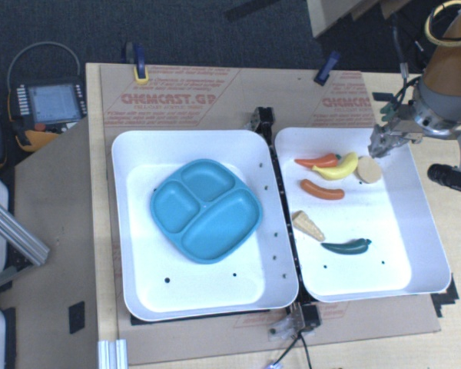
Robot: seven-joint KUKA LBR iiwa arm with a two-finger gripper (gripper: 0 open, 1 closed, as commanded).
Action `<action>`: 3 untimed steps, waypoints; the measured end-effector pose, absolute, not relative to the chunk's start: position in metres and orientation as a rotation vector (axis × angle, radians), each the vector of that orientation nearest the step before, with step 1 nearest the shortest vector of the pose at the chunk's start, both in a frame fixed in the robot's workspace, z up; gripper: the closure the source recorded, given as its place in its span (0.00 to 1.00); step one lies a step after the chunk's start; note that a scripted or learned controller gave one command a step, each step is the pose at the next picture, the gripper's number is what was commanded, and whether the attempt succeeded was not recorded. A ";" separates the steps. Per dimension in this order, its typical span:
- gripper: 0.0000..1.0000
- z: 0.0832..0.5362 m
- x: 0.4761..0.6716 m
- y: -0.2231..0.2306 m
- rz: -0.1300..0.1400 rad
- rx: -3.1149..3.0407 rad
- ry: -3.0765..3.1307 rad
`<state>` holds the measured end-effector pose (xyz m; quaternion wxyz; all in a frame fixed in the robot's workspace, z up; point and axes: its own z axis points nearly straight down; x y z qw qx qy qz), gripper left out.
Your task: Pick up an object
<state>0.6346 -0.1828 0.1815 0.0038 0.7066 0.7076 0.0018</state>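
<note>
Pincer (379,146): hovering at the right bin's (422,214) far edge; opening cannot be told, nothing seen held.
Nearest object: tan disc (369,173), at its six o'clock, just beside.
Banana (337,168): at eight o'clock, long axis three-to-nine.

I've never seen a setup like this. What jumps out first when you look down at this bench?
The big blue divided plate grabs the eye, lying alone in the left white bin. The right bin holds a scatter of toy food: a yellow banana, an orange carrot, a sausage and a dark green pepper. The arm's pincer hangs over that bin's far corner, beside a tan disc.
</note>
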 end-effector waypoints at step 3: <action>1.00 0.285 0.632 -0.130 -0.001 2.218 2.229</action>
